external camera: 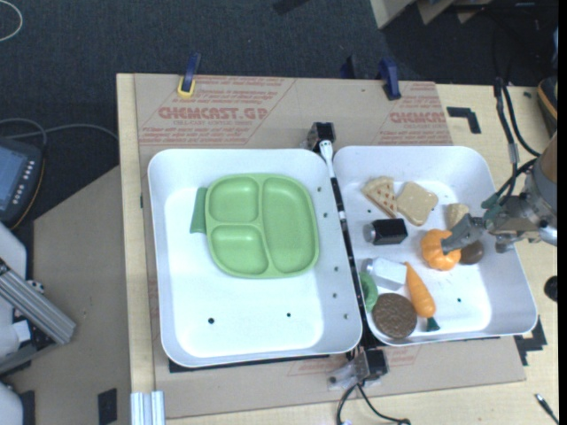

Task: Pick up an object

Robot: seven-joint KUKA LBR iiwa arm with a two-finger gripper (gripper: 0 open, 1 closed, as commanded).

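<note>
2 bins face you; in the right bin point(496, 180) the gripper point(458, 235) hangs at the orange fruit point(437, 250), which lies just to its lower left, seemingly touching. You cannot tell whether it grips anything. The carrot point(420, 291) slants just below.

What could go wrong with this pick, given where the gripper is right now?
The gripper sits at the orange round toy, with a dark brown piece right against it, so the fingers may catch or push both. The toy looks rounded and could slip out. The carrot lies close below and might get knocked.
</note>
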